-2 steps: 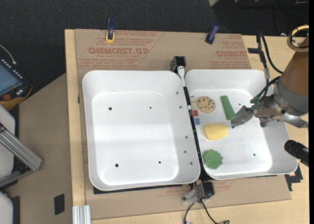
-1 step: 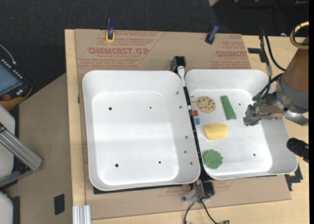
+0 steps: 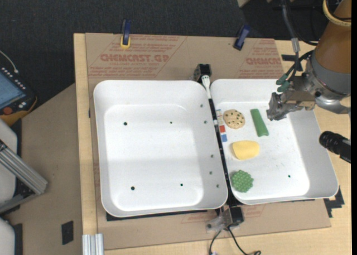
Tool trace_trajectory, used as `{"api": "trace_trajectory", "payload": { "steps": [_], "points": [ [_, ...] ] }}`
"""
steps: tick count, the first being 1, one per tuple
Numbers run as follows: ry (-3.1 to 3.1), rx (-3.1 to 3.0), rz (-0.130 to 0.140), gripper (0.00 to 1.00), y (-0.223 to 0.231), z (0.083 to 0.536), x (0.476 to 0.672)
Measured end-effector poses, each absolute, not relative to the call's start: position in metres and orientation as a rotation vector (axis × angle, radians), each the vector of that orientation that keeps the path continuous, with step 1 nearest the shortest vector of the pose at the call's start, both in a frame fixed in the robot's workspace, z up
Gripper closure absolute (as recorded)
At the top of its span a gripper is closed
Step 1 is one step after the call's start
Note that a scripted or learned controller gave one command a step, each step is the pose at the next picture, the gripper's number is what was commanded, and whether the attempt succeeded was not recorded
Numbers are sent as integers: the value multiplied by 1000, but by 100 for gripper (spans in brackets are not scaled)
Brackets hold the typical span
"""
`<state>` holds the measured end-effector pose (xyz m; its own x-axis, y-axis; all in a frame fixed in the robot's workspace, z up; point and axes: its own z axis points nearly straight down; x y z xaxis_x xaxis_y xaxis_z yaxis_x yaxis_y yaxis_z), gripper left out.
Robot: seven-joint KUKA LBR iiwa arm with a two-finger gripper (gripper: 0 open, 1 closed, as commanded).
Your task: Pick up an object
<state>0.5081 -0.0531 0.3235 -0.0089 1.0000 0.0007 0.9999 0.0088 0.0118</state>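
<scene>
From my remote view, the hand [image 3: 277, 110] hangs over the right shallow white bin [image 3: 312, 176]; its fingers are dark and blurred together, so I cannot tell its state. Items logged:
- Green plastic stick [image 3: 259, 122], just left of the hand, long axis running near-to-far, apart from it.
- Round speckled cookie [image 3: 234, 119], farther left.
- Yellow lumpy block [image 3: 245, 149], lower left.
- Green knobbly ball [image 3: 241, 180], below that.

Single fixed camera, mounted above the bench [image 3: 167, 53], looking down at a slant from its near edge. Mid-distance framing takes in both white bins: left bin [image 3: 111, 153], right bin [image 3: 312, 176]; arm [image 3: 334, 53] enters from the right
</scene>
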Motion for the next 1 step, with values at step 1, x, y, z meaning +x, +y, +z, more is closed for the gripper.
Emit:
{"api": "trace_trajectory", "payload": {
  "steps": [1],
  "points": [
    [2224, 2207, 17, 100, -1, 414, 517]
  ]
}}
